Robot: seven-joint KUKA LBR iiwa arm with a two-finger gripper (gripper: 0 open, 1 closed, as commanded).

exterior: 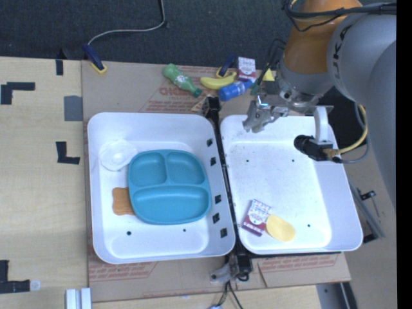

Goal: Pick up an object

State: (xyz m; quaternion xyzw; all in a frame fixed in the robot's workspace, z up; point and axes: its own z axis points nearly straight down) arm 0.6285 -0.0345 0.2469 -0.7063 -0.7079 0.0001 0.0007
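My gripper hangs over the far edge of the right bin, near its back left corner, with nothing seen between its fingers. In the right bin's near part lie a small red and white packet and a yellow lemon-like piece, touching each other. The left bin holds a blue divided plate, a clear round cup at its upper left, and a tan piece partly hidden under the plate's left edge.
Behind the bins on the cardboard lie a green bottle, a yellow banana, a blue bottle and a small red and white box. A black divider runs between the bins. A black cable connector hangs at the right.
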